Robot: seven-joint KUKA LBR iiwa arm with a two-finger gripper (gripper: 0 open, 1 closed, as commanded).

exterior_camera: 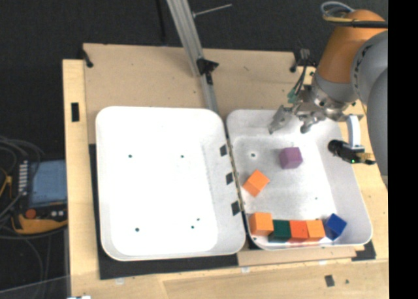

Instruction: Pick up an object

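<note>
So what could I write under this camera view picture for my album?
Robot gripper open above the right bin, near a purple cube, with colourful blocks along the front.

- My arm (366, 62) is grey, with a rounded, glossy shell.
- I see a broad orange band (339, 46) above the wrist, and a thin looped cable (333, 9) on top of it.
- Below the band sits a pale metal wrist flange.
- The gripper (290, 121) is silvery, with two slim, dark-tipped fingers (277, 121).
- Thin greenish wires (300, 85) run down beside the wrist.
</note>
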